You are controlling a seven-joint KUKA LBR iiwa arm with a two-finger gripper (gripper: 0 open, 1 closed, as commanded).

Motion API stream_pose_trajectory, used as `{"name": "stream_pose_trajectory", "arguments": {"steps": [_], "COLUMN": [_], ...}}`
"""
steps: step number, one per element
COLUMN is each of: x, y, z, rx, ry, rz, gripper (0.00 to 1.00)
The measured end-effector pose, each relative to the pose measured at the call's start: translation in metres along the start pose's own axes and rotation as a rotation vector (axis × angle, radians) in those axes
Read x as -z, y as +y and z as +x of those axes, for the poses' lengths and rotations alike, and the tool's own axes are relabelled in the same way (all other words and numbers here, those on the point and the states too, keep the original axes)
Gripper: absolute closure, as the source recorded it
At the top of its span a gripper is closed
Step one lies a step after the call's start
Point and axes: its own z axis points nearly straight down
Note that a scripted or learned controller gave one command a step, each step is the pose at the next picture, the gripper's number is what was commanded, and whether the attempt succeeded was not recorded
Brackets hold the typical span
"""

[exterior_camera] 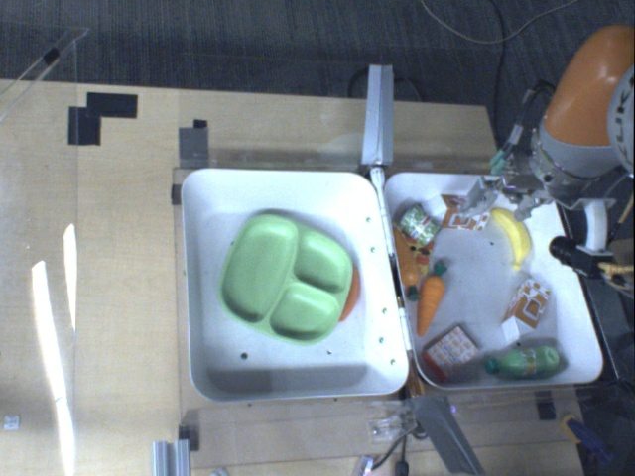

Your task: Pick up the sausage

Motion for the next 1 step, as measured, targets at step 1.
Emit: {"name": "stream_pose_trajectory", "arguments": {"steps": [1], "x": [-0.0944], "y": [-0.0083], "z": [0.0423], "rx": [0.093], "ry": [0.000], "rz": [-0.001], "gripper": [0.00]}}
